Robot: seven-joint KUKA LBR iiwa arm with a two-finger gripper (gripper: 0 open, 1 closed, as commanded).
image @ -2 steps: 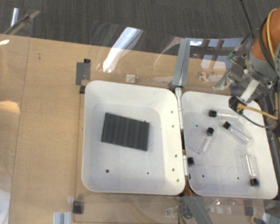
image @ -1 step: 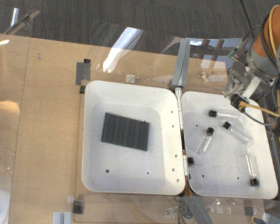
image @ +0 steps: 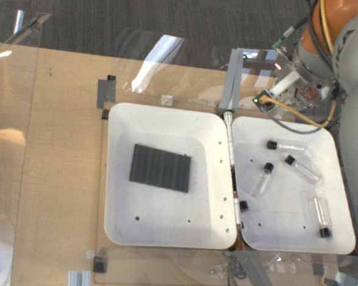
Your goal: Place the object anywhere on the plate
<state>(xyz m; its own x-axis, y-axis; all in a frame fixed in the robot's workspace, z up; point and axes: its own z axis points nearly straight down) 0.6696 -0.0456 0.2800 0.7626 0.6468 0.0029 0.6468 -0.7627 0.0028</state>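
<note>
Vials (image: pixel 264 177) lie scattered in my right bin (image: pixel 337 239), awaiting pickup; the dark plate (image: pixel 161 168) sits ready left. My end effector (image: pixel 305 90) hovers behind, grip unreadable.

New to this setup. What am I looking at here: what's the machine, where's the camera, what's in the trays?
It is a single picture from a fixed camera above the bench, looking down at a slant. The grey and orange shape at the top right is a robot arm; its wrist and cabling hang over the far edge of the right bin, and I cannot make out its fingers or anything held in them.

Two shallow white bins sit side by side. The left bin holds a dark ribbed rectangular plate, lying flat near its middle. The right bin holds four small clear vials with black caps, scattered: one at the back, one just right of it, one near the middle, one at the front right.

The job is to put a vial on the plate. Nothing lies on the plate yet.
</note>
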